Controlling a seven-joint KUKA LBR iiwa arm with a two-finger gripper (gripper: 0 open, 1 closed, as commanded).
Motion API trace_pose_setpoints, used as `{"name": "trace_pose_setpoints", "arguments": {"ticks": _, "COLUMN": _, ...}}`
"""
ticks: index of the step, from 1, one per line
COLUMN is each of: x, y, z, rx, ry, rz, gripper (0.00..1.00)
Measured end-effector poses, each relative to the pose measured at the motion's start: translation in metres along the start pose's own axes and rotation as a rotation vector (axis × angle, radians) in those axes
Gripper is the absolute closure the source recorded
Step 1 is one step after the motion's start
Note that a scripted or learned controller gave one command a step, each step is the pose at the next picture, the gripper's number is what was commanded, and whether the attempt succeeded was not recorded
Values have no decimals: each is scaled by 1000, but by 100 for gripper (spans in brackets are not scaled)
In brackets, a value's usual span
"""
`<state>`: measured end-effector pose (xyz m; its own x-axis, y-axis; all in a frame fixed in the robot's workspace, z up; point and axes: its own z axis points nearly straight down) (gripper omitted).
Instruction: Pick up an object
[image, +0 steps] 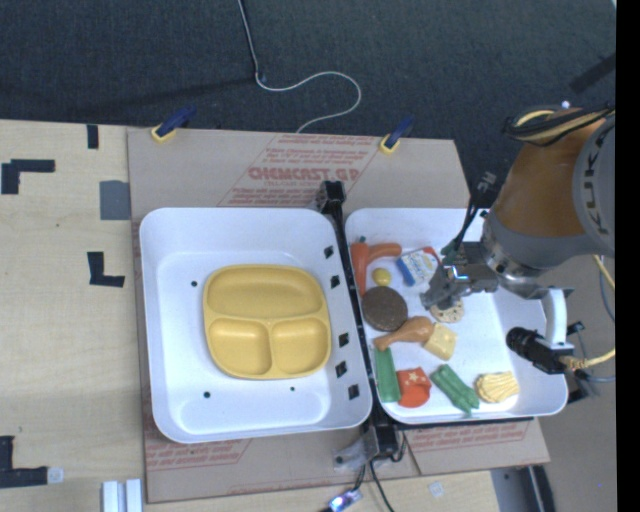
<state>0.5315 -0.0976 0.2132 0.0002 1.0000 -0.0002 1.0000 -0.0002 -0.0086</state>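
Gripper (442, 292) low in right bin (520, 400), grip state unclear, over round speckled cookie (447, 312), brown patty (384, 308) nearby.

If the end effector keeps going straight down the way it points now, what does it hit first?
Most likely the round cookie in the right bin, just below the end effector. Depth is hard to judge from this slanted view.

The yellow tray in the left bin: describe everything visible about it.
The yellow tray is a rounded, plastic-looking plate split into three compartments, one wide one at the far side and two smaller ones nearer the camera. It lies flat and right side up, roughly centred on the floor of the left bin, with nothing in it.
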Motion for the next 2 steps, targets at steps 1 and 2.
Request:
{"name": "trace_pose_setpoints", "arguments": {"ticks": 1, "x": 15, "y": 1, "z": -2, "rx": -2, "ry": 2, "rz": -3, "gripper": 100}}
{"name": "trace_pose_setpoints", "arguments": {"ticks": 2, "x": 2, "y": 10, "z": -6, "rx": -3, "ry": 0, "rz": -1, "gripper": 100}}
